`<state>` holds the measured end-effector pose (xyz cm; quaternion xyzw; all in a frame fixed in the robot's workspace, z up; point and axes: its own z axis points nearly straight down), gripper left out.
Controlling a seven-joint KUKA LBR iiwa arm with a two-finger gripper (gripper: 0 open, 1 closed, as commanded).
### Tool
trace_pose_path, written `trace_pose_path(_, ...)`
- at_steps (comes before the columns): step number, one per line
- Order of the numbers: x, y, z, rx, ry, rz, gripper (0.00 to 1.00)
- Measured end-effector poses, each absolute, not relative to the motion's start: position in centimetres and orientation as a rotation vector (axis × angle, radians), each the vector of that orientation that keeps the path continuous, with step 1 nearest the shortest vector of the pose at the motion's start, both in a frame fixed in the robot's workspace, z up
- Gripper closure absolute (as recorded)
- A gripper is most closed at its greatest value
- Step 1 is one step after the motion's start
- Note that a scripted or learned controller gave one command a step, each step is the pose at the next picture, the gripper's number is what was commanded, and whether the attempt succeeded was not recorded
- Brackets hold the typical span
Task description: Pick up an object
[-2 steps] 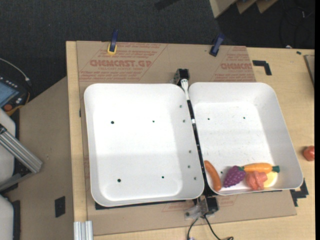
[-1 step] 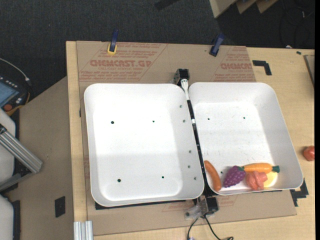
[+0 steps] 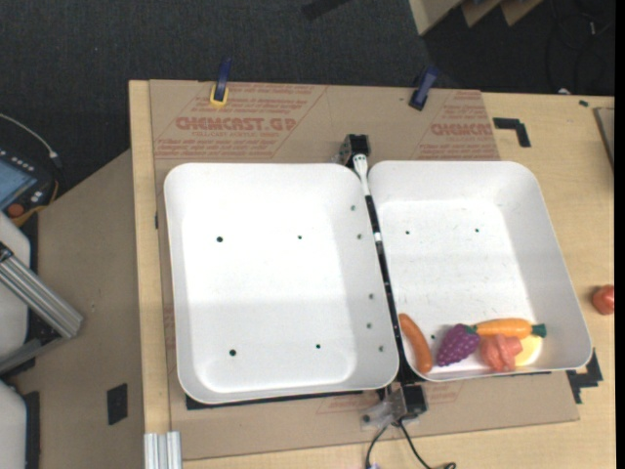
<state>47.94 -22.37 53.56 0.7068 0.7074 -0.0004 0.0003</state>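
Nearest my camera, a small black clamp (image 3: pixel 405 400) with a dangling cable sits at the 6 o'clock edge of the brown board (image 3: pixel 293 115) that covers the tabletop (image 3: pixel 93 262).

Reading left to right, the left bin (image 3: pixel 264 291) comes first, a shallow white tray with a few dark dots on its floor. It sits against the right bin (image 3: pixel 459 242), and the two are joined along a dark seam that has a black clip (image 3: pixel 355 149) at its 12 o'clock end.

Everything worth picking is crowded along the right bin's 6 o'clock wall. From the left I see:
- an orange-red sausage (image 3: pixel 415 343), lying at a slant near the seam
- a purple bunch of grapes (image 3: pixel 456 344) just beside it
- a red piece (image 3: pixel 498 353)
- a carrot (image 3: pixel 506 327) lying across above the red piece
- a pale yellow piece (image 3: pixel 528 352), touching the red one

The last three are bunched too tightly for me to tell their exact overlap.

Outside the bins at 3 o'clock, a small red object (image 3: pixel 604 300) rests on the tabletop. Two blue clamps (image 3: pixel 223 81) grip the board's 12 o'clock edge.
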Motion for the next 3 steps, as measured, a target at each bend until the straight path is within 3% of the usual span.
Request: trace_pose_path(3,47.94,-22.37,53.56,2.22,2.222,-0.001,1.0)
